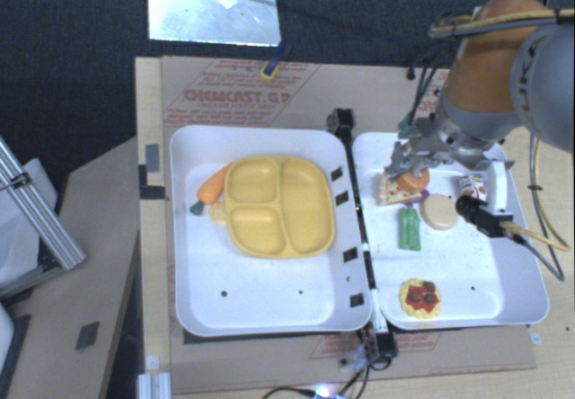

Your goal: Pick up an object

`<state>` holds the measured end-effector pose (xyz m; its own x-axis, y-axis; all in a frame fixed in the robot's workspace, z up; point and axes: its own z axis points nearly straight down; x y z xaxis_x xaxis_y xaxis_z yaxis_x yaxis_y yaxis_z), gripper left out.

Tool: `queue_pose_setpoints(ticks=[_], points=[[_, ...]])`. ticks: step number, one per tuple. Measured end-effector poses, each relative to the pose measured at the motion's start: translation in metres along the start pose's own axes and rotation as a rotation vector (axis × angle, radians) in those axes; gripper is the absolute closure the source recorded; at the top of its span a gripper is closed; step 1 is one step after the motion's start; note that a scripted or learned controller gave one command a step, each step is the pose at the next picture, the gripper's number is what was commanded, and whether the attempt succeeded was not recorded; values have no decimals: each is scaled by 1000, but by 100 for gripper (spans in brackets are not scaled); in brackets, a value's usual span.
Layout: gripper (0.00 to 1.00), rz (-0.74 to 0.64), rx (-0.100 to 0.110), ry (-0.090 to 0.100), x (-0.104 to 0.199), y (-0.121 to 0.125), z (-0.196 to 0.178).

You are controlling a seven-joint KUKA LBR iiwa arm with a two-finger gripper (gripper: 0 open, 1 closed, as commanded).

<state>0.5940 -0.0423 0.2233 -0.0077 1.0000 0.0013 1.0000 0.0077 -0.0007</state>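
My gripper (406, 164) reaches down into the back of the right bin (512, 298), right over a toast slice (395, 194) topped with an orange round piece (414, 181). Its tips sit on or just above that piece, and I cannot tell whether they hold it. Beside it lie a green pickle-like stick (410, 229), a cream round biscuit (439, 211) and a small can (471, 185). A little pizza with red toppings (420, 297) lies near the bin's front edge.
The left bin (193, 289) holds a yellow divided plate (273, 206) with a carrot (212, 184) at its left side. A black divider (355, 208) runs between the bins. The arm's grey and orange body (499, 74) hangs over the back right.
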Motion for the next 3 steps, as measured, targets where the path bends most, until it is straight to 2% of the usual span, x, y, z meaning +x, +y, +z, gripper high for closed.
queue_pose_setpoints(ticks=[1, 2, 3], points=[[100, 6, -4, -1, -11, 14, -11], [100, 7, -1, -1, -11, 5, -10], [100, 2, -2, -1, 1, 8, -7]])
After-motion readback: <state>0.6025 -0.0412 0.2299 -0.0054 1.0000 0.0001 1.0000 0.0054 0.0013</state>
